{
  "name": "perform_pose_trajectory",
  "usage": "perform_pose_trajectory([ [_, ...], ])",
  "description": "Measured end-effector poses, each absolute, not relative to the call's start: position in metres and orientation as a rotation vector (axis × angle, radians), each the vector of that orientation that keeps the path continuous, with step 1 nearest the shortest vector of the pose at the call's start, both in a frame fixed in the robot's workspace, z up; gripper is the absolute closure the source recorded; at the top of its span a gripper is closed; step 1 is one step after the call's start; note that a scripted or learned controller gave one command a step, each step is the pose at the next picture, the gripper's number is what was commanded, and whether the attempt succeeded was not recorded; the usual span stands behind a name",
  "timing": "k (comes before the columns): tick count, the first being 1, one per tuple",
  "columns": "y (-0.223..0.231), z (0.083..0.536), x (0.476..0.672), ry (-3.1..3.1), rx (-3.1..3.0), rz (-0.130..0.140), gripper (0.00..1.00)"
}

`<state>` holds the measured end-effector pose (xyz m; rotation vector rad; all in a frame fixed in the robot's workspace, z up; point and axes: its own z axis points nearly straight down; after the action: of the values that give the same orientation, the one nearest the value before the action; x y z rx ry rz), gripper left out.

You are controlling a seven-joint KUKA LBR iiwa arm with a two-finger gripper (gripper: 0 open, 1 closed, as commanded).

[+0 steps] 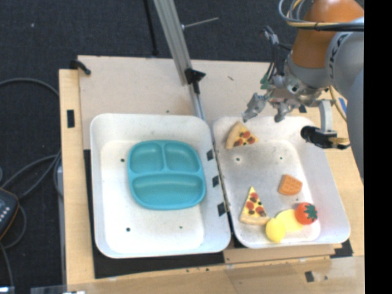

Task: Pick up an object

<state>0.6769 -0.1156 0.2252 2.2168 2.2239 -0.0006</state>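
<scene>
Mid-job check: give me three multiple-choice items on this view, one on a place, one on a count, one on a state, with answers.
1. Where is the blue plate?
A. left bin
B. right bin
C. on the bench outside the bins

2. How many pizza slices lie in the right bin?
A. one
B. two
C. four

3. What is between the fingers of the end effector?
A. the tomato
B. a pizza slice
C. nothing

Answers:
1 A, it sits in the middle of the left bin.
2 B, one slice lies at the far left corner and one near the front.
3 C, the fingers hang spread above the bin's far edge, and the tomato lies at the front.
</scene>
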Motion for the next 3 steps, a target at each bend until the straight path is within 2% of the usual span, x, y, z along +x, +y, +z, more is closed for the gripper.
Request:
perform_pose_trajectory([
  [1, -0.116, 0.225, 0.677, 2.224, 2.216, -0.002, 0.0],
  [2, -0.113, 0.163, 0.674, 2.226, 2.221, -0.007, 0.0],
  [3, -0.12, 0.105, 0.673, 2.218, 2.218, 0.001, 0.0],
])
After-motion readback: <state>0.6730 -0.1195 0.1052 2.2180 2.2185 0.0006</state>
